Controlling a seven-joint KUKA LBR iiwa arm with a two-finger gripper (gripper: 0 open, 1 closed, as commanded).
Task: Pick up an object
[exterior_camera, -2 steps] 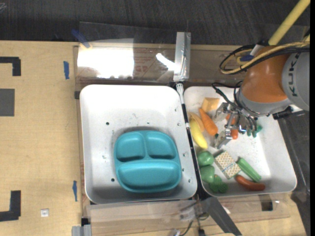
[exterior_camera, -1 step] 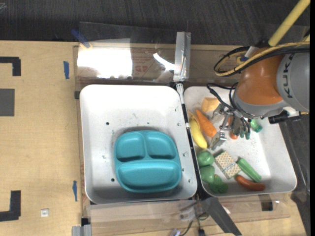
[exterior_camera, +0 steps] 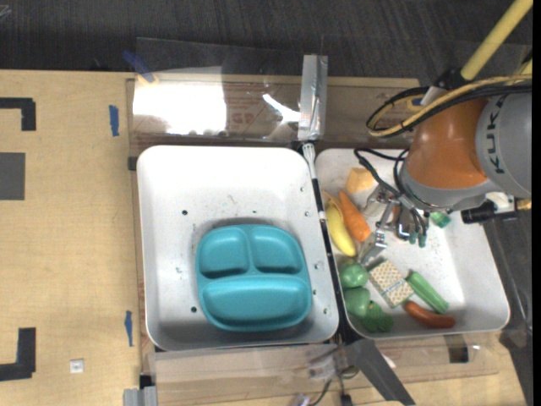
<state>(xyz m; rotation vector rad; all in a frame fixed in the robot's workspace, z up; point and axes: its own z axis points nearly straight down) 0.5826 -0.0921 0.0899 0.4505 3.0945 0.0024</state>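
Cardboard-brown bench surface (exterior_camera: 68,227) is seen under two shallow white bins; the left bin (exterior_camera: 161,184) carries a teal divided tray (exterior_camera: 252,277), and the right bin (exterior_camera: 482,286) holds a crowd of toy food. The gripper (exterior_camera: 397,227) hangs low over the right bin's middle, and whether it is clenched or released cannot be told from this slant (nothing is clearly seen in its grasp). At its nine o'clock a carrot (exterior_camera: 355,216) lies against a banana (exterior_camera: 340,231); at six o'clock a cracker (exterior_camera: 390,281) sits beside a green pepper (exterior_camera: 353,276), with a cucumber (exterior_camera: 427,290) and a red chili (exterior_camera: 429,315) toward five o'clock. Because the pieces are packed so closely, a descent could be blocked by a neighbour, or two items could be nudged apart and nothing caught.
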